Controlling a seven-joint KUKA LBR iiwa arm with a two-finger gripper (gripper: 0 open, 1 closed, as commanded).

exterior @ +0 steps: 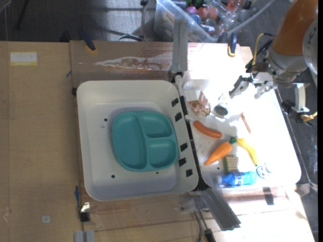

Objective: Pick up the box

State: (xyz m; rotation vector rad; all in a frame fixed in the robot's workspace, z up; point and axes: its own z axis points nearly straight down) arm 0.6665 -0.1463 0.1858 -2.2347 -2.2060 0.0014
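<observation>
The gripper point(251, 87) hangs over the upper part of the right bin point(285, 135), in the upper right of the frame, with its two fingers spread apart and nothing between them. The box point(200, 105), a small brown and white carton, lies against the bin's upper left corner, to the left of the fingers and a little lower in the frame, clearly apart from them. Between box and gripper sits a small grey roundish object point(221, 109), too washed out by glare to name.

Lower in the same bin lie a red-orange sausage-shaped toy point(207, 130), a carrot point(220, 152), a banana point(247, 149), a thin reddish stick point(245, 122) and a blue packet point(238, 178) near the bottom edge.

The left bin point(93, 135) holds a teal divided plate point(145, 140). A clear tub of assorted items point(212, 6) stands at the top of the frame.
</observation>
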